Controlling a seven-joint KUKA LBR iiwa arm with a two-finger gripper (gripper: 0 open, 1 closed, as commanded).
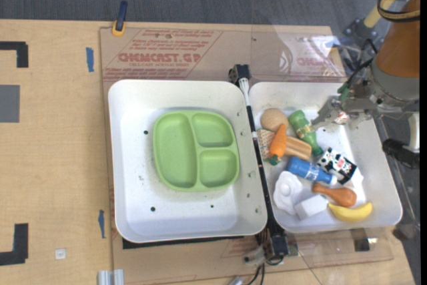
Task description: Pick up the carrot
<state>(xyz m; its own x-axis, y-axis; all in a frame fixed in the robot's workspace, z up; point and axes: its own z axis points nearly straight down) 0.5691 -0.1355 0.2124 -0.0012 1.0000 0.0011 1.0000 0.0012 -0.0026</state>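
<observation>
The carrot [277,141] is orange with a green stalk end. It lies tilted at the left side of the right bin [385,173], among other toy foods. It leans against a tan round bun [271,118] and a beige stick-shaped piece [298,144]. My gripper [341,110] hangs over the bin's upper right part, about a hand's width to the right of the carrot and apart from it. Nothing shows in its grasp.
The right bin also holds a green bottle [298,121], a blue bottle [309,171], a black-and-white cow toy [337,165], a white egg [287,188], a drumstick [337,195] and a banana [351,211]. A green divided plate [197,149] sits in the left bin [127,163].
</observation>
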